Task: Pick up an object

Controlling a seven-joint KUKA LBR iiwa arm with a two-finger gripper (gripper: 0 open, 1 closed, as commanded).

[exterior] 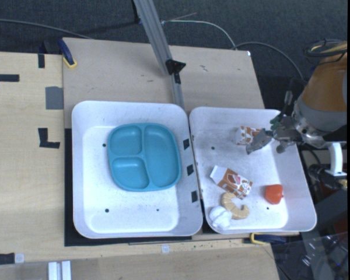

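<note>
Camera view: gripper [270, 140] sits spread and empty by the right bin's [291, 214] far edge, one finger just beside the small packet [245, 135], so closing there risks nudging it away instead of pinching it.

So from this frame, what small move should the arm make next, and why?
Probably a short move toward the view's left and down onto the small patterned packet. The gripper sits at the right bin's upper right, just beside that packet, with nothing visibly between its jaws. The other packet, the red object and the tan piece lie farther off.
</note>
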